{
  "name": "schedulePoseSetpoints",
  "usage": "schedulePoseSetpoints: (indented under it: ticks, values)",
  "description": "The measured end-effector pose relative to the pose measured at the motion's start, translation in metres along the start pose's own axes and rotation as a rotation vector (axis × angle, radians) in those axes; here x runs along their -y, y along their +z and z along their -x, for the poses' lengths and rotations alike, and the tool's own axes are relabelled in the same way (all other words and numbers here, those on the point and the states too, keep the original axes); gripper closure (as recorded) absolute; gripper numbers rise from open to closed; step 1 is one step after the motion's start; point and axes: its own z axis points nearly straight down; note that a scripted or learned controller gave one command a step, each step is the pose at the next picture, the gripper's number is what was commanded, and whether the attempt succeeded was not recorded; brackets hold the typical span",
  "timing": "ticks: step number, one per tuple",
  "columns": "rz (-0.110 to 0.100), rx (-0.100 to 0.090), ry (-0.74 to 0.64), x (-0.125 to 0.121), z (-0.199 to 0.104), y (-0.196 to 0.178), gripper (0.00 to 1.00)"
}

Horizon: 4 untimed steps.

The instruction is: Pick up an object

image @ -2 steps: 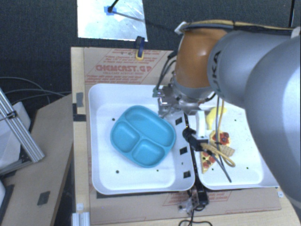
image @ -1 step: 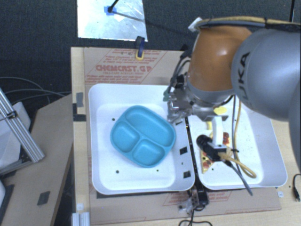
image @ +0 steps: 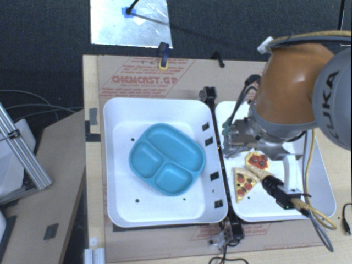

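Observation:
A blue divided plate (image: 166, 158) lies in the middle of the left bin (image: 118, 125). Two toy pizza slices lie in the right bin (image: 324, 202): one (image: 257, 160) close under the wrist, the other (image: 243, 182) just in front of it, nearer the divider. My gripper (image: 237, 139) hangs low over the right bin's left part, just behind the pizza slices, under the orange band of the arm. The arm covers most of the right bin's back half.
A black divider rail (image: 215, 147) with clips runs between the two bins. Behind the bins lies cardboard with red print (image: 144, 80), with a shiny metal sheet (image: 131, 14) beyond it. An aluminium frame (image: 19, 153) stands at the far left.

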Motion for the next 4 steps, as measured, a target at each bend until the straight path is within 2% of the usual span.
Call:
schedulePoseSetpoints:
  ticks: [1, 2, 4]
  values:
    - [0.010, -0.007, -0.017, -0.001, -0.105, -0.086, 1.00]
    - [0.003, -0.003, -0.010, -0.002, -0.099, -0.092, 1.00]
    - [0.008, -0.004, -0.018, -0.003, -0.099, -0.114, 1.00]
